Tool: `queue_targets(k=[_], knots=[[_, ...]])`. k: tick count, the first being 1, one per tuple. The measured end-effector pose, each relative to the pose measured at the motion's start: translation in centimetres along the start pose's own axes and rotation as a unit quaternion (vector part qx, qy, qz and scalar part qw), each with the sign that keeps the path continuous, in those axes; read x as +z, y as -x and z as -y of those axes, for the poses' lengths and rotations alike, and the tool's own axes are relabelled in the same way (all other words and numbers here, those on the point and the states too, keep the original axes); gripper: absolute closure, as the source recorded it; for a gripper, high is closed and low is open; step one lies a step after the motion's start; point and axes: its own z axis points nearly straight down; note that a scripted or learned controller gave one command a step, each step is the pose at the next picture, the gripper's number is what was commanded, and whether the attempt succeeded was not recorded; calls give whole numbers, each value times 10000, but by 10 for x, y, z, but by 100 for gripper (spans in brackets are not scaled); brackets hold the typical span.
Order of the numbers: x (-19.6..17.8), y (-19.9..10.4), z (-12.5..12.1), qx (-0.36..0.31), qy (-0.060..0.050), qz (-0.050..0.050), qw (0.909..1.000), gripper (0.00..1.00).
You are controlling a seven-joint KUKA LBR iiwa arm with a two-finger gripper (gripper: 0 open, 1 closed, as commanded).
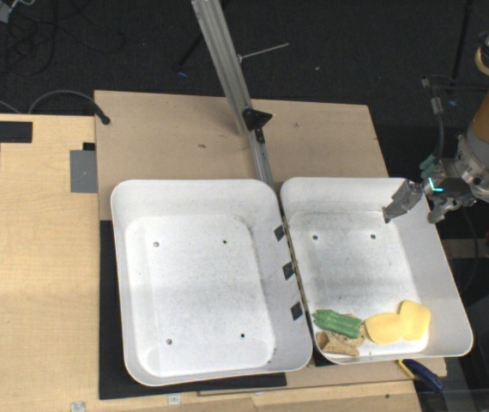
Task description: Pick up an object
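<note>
Over the right bin's (416, 256) upper right rim I log the tool (418, 200) — two dark fingers spread apart, one (401, 201) over the rim and the other (438, 209) just outside it, nothing between them. It hangs well apart from the objects. Right bin, near corner, I count four items clustered together: a green piece (339, 322) (elongated, lying flat); a brown piece (340, 343) just below it, against the front wall; a yellow item (385, 327) touching the green piece's right end; a second yellow item (414, 318) overlapping the first on its right. Left bin (202, 204) sits alongside on the worktop (30, 256), the two bins touching — a grey metal rail (227, 67) slants away behind them.
</note>
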Motion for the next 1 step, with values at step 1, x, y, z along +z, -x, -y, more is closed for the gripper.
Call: queue_targets(k=[1], knots=[[-2, 0, -1, 4, 20, 4, 10000, 0]])
